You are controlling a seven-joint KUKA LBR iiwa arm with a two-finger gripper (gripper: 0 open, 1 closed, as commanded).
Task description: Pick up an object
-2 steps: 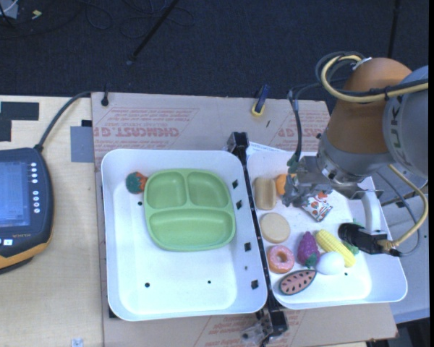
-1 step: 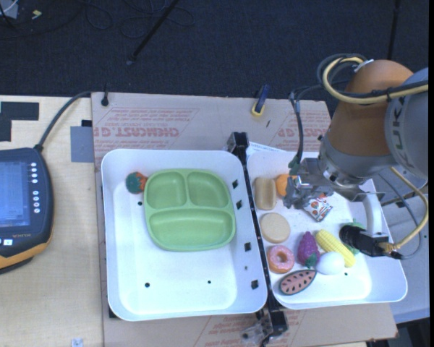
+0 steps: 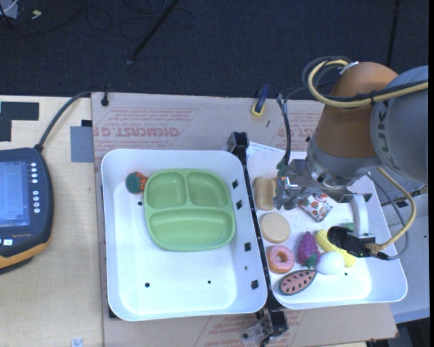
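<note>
Overhead, the grey arm (image 3: 380, 132) with its orange band reaches in from the right over the right bin (image 3: 390, 284), and its gripper (image 3: 288, 192) hangs above that bin's far left part. Whether the jaws are apart or together cannot be told, for the wrist hides them, and nothing can be seen held between them.

Biggest on the bench is the left bin (image 3: 173, 280). It bears a green divided plate (image 3: 189, 210) toward its far side, with a small green and orange ball (image 3: 135, 183) just beside the plate's far left corner.

Toy food lies in the right bin. A tan bread roll (image 3: 263, 192) sits just left of the gripper, by the bin's left wall. A round biscuit (image 3: 275, 228) lies just nearer than the gripper. A red and white packet (image 3: 317, 207) lies to the right of it. Nearer still come a pink doughnut (image 3: 280, 258), a purple piece (image 3: 307, 248), a yellow banana (image 3: 334, 248), a white egg (image 3: 330, 264) and a watermelon slice (image 3: 298, 281), close together.

Both bins rest on brown cardboard (image 3: 166, 125). A control pendant with a screen (image 3: 13, 210) lies on the bench at the far left.
</note>
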